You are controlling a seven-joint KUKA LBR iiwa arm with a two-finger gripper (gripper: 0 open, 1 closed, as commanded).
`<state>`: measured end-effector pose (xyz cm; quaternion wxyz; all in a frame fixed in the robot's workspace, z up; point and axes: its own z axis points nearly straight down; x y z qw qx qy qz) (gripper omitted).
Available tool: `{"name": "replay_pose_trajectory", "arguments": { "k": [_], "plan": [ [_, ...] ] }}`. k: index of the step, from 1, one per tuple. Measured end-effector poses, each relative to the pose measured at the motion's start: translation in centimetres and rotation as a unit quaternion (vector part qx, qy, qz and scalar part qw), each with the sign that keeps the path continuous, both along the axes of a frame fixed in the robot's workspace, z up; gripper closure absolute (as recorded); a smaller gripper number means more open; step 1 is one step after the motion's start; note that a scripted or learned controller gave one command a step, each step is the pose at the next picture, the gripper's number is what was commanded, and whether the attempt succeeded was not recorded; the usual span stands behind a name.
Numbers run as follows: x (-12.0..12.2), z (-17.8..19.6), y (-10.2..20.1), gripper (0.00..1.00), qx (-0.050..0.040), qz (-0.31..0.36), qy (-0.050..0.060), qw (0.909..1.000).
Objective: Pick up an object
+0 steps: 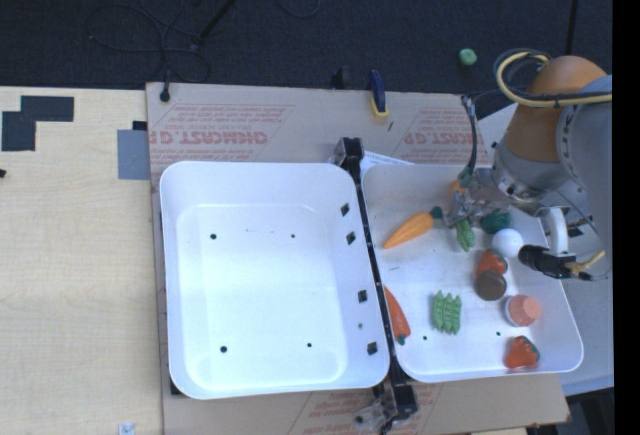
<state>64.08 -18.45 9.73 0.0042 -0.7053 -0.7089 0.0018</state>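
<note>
Reaching in from the right, the grey arm (575, 148) with its orange band (565, 83) brings the gripper (466, 215) low over the back of the right bin (560, 363). Whether anything is gripped cannot be told from this slanted view; the metal parts at its tip blur into the green object (465, 235) lying just under them.

Several small toys lie in the right bin. An orange carrot (408, 230) rests at a tilt just left of the gripper, its tip pointing toward the divider. A second, redder carrot (397, 315) lies along the bin's left wall. A green ridged piece (446, 312) sits near the middle. To the right are a white ball (507, 243), a brown-and-red round piece (490, 280) just below it, a pink cup-shaped item (523, 309), and a red strawberry-like toy (520, 352) in the front corner. A teal object (495, 220) shows just beside the gripper's right side.

Left of it, the other bin (180, 223) shows a few dark holes in its floor.

Both bins sit on a cardboard sheet (260, 118) printed with red lettering, upside down and mirrored from here; it cannot be read with certainty. A blue clamp (378, 93) grips the sheet's far edge.
</note>
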Motion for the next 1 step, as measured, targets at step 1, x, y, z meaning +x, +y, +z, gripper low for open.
{"name": "replay_pose_trajectory", "arguments": {
  "k": [1],
  "plan": [
    [-6.80,-1.05,1.72,1.00,-0.0005,-0.004,0.000,1.0000]
  ]
}}
